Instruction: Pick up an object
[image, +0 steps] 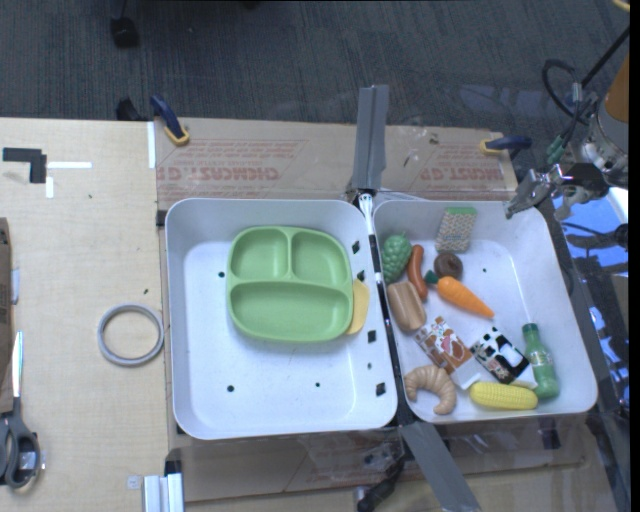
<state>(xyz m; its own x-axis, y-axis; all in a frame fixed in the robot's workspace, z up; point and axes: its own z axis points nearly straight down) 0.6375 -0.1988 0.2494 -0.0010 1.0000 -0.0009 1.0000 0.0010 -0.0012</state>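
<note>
Gripper, a small metal two-finger tool on the grey arm, hangs off the far right corner of the right white bin, holding nothing, and whether it is wide or narrow I cannot tell. Toys crowd that bin: one orange plastic carrot, one yellow corn cob, one green bottle, one tan croissant and one hot dog, so a descent could likely strike two neighbours or slip off a rounded one. One green divided plastic plate lies in the left white bin.
</note>
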